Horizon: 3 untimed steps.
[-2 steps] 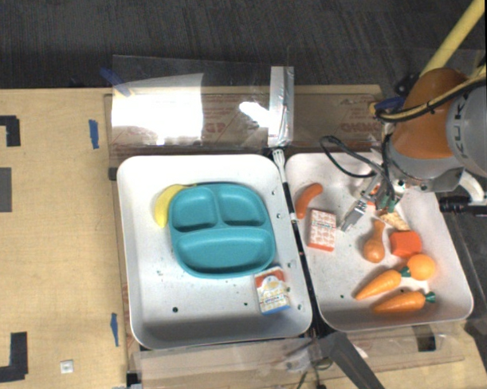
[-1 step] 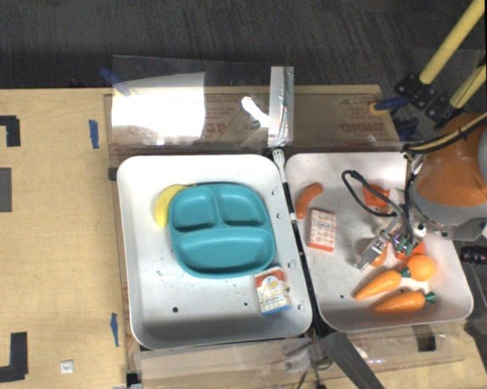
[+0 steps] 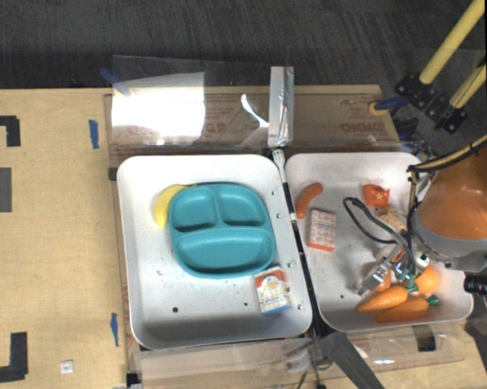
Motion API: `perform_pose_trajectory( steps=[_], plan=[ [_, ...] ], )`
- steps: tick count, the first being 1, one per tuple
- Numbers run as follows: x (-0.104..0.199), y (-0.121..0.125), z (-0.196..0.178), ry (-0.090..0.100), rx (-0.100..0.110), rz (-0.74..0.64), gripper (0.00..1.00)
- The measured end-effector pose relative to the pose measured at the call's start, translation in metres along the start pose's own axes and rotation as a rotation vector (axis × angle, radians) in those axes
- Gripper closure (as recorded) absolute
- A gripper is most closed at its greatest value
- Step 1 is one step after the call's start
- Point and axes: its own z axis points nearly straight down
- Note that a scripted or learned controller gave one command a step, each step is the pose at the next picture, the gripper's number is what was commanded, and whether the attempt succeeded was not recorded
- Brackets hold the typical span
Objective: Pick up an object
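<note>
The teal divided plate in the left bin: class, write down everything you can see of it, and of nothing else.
The teal divided plate looks like smooth moulded plastic, a rounded rectangle with raised ridges splitting it into three compartments, two smaller ones at the far side and one wide one nearer the camera. It lies flat, right way up, near the middle of the left bin. All three compartments look bare. Its far left corner overlaps a yellow object. A small carton sits just off its near right corner; whether they touch is unclear.

A divided tray [image 3: 221, 229] lies in the left bin [image 3: 142, 257]; a carrot [image 3: 392, 298] lies in the right bin [image 3: 335, 294].
</note>
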Motion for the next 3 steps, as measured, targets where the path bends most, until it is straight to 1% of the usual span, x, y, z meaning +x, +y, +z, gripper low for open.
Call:
perform_pose_trajectory(
  steps=[1,2,3],
  plan=[
    [-0.012,-0.019,0.0,-0.001,-0.002,-0.176,0.0],
    [-0.038,-0.011,0.001,-0.001,-0.001,-0.185,0.0],
    [-0.04,-0.009,-0.012,-0.011,-0.005,-0.185,1.0]
  ],
)
